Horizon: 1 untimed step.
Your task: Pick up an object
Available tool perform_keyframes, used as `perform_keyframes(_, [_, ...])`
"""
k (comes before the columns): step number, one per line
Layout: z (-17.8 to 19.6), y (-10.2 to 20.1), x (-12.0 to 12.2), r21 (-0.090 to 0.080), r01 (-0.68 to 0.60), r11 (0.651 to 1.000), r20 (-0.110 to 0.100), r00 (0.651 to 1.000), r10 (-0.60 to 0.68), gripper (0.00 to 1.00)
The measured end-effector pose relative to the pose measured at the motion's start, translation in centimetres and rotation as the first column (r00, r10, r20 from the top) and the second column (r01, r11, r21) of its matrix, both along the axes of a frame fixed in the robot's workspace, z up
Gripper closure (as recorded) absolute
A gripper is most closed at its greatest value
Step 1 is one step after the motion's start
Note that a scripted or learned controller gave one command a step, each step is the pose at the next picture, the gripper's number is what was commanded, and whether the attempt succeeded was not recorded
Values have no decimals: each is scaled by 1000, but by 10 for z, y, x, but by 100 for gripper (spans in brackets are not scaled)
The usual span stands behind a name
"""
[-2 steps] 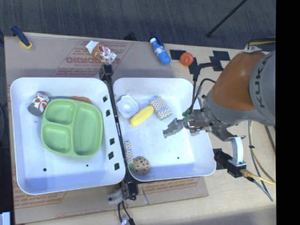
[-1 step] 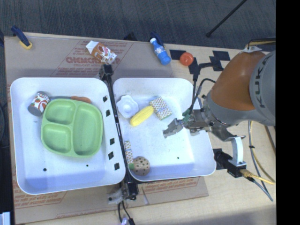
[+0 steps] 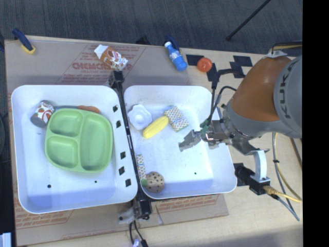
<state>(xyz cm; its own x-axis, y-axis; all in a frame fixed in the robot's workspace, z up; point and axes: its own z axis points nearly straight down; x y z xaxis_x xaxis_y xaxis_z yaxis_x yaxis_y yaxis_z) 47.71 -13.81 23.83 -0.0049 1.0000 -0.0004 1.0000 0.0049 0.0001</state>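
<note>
Light falls evenly from above, bright and diffuse. The two white bins (image 3: pixel 169 184) come out nearly washed, their floors pale and almost without texture. Shadows are soft: a faint bluish one lies along the lower inner walls of both bins, and my arm (image 3: pixel 259 99) throws a dim one beneath itself. The orange band on my arm carries a broad dull sheen. The picture is coarse and slightly soft throughout; small print on the cardboard (image 3: pixel 87 68) blurs. The carpet (image 3: pixel 103 9) above stays dark.
</note>
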Motion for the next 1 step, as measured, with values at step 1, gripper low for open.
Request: perform_keyframes(1, [0,0,0,0,0,1000,0,1000,0,0])
